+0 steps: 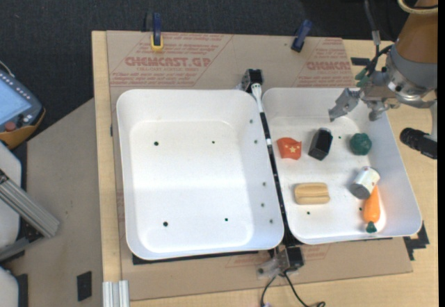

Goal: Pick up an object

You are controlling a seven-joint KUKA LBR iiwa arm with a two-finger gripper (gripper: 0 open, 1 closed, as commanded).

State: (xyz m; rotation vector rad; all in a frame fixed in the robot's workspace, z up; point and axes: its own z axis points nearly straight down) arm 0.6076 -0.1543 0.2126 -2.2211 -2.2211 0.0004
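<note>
Nearest the camera, along the front of the right bin (389,226), an orange carrot toy (373,207) lies upright against the right wall, its green tip pointing to the front rim. Just above it and touching its top sits a small white and grey cylinder (364,182), tilted on its side. To their left, a tan bread-shaped block (311,193) rests flat on the bin floor, well apart from both.

Farther back, in the middle of the same bin, a red block with a yellow mark (289,148) lies near the divider between the bins. A black block (320,144) stands just beside it on the right, and a dark green round object (359,144) sits near the right wall.

The left bin (139,180) lies alongside.

Farthest back, the gripper (356,105) hangs over the rear of the right bin, above the black block and the green object. Its two grey fingers (341,104) are spread apart with nothing between them.
</note>
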